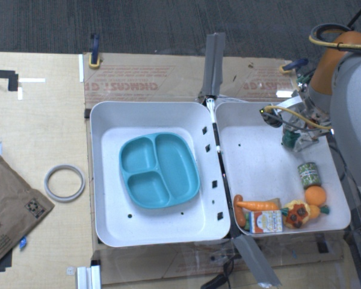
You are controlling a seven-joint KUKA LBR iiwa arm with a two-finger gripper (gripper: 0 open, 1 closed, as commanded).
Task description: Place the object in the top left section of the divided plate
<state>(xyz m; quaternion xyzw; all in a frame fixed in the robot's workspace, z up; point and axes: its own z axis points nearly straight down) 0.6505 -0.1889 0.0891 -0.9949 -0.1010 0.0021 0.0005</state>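
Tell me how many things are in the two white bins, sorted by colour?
Blue: 1, the divided plate
Orange: 3, the carrot, the orange, the juice carton
Green: 1, the can
Mixed colours: 1, the toy
Total: 6

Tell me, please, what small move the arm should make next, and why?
Probably lower the tool toward the green can just below it in the right bin; the teal divided plate in the left bin holds nothing yet.
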